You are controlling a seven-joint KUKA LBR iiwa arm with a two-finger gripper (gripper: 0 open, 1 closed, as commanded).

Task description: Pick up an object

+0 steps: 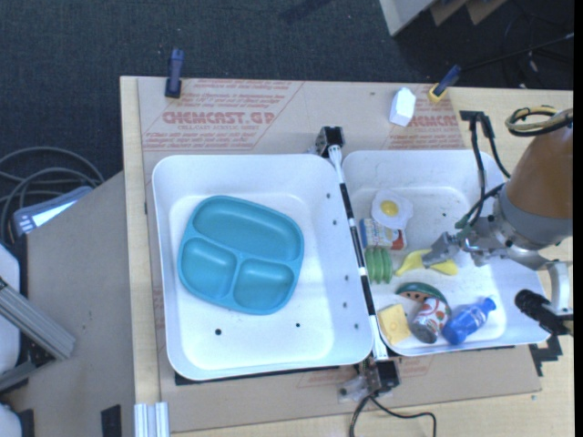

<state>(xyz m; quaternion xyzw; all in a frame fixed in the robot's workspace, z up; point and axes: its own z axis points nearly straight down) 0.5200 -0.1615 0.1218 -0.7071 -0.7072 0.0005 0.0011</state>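
**Reaching in over the right bin, nothing lifted yet**

Nearest the camera, along the front of the right bin (428, 173), lie a yellow block (393, 322), a small can (428, 320) and a blue bottle (468, 321), all close together, the can touching or nearly touching the bottle. Just behind them is a red-and-green curved piece (420, 290).

Mid-bin, a green ridged toy (378, 264) lies against the divider, with a small carton (383, 236) beside it, and a banana (425, 261) runs across the middle. The end effector (451, 247) sits low right at the banana's right end (the likeliest target, to my eye). Whether its fingers are apart or closed cannot be told, and nothing is seen between them, so I judge the pick to be at the approach or closing stage, not the lift.

Farther back sits a white cup with a yellow centre (390, 209). The left bin (182, 335) holds a blue divided plate (240, 254).

The next move calls for a firm close on the banana's narrow end and a straight lift. The banana is curved and smooth, so it may slip or roll out; the bottle and can nearby leave room, but the bin wall at right limits the arm's swing.
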